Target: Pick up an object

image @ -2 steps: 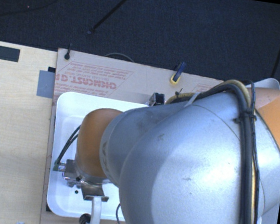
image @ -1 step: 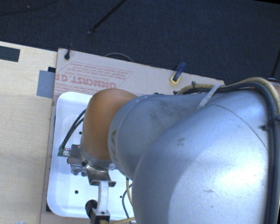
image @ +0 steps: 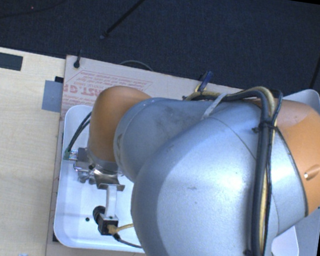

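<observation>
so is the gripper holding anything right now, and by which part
Cannot tell. The gripper is down over the white bin, and the arm above it blocks whatever lies beneath.

The grey arm [image: 199, 185] covers most of the left bin [image: 69, 224] and nearly all the right bin [image: 287, 247].

**A:** A robotics lab, no question: a big grey robot arm [image: 211, 187] with an orange band reaches in from the right over a pale wooden bench [image: 4, 160].

**B:** Agreed. There's a white bin [image: 64, 218] on printed cardboard [image: 131, 83], black marks [image: 4, 66] at left, and dark carpet [image: 223, 32] with loose cables [image: 132, 8] at the far side.
</observation>
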{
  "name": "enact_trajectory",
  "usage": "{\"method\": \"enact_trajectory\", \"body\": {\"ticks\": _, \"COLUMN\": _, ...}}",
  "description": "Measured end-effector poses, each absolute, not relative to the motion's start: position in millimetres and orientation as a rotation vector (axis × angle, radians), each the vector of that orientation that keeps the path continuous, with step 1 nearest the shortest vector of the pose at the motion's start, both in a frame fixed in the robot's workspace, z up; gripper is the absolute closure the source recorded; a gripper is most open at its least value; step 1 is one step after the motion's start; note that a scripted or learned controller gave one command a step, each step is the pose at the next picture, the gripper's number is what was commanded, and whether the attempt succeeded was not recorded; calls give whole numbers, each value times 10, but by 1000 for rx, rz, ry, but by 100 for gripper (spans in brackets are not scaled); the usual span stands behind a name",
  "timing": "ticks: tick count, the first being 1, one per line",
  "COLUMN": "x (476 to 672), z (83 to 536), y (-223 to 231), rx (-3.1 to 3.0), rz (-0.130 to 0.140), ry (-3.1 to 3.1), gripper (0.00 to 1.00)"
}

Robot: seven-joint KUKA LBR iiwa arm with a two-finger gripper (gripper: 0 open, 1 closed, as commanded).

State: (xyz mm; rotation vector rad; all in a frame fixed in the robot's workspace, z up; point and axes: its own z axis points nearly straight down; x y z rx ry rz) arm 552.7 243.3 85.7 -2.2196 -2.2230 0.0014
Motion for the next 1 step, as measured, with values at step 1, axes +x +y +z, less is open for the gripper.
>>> {"method": "enact_trajectory", "body": {"ticks": 1, "x": 5799, "z": 1038, "y": 2439, "rx": -2218, "rz": 1, "ry": -2224, "gripper": 100}}
